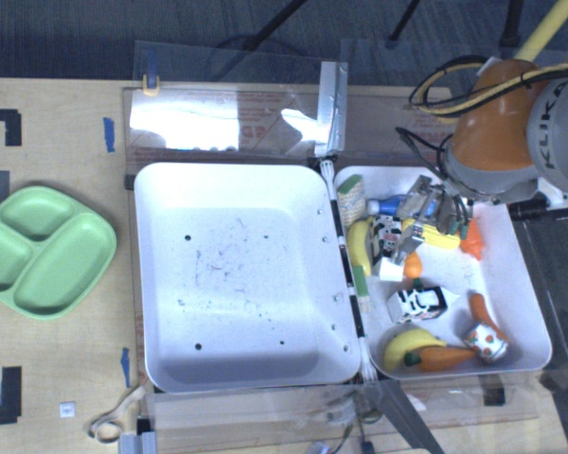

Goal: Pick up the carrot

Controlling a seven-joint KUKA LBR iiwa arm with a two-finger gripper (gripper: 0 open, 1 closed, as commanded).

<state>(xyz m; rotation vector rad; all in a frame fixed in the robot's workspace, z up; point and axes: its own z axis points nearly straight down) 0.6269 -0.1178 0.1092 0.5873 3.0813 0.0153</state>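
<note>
The carrot, long and orange, lies along the front wall of the right bin, its left end touching a yellow banana. My gripper reaches down into the back of the same bin from the orange-banded wrist. It hangs among packed small items, well behind the carrot. A second orange stick-shaped piece lies at the right, ending at a small round can.
The right bin also holds a second banana along its left wall, a black-and-white toy, a small orange ball and an orange-red piece. The left bin sits beside it. A green divided plate lies far left.
</note>
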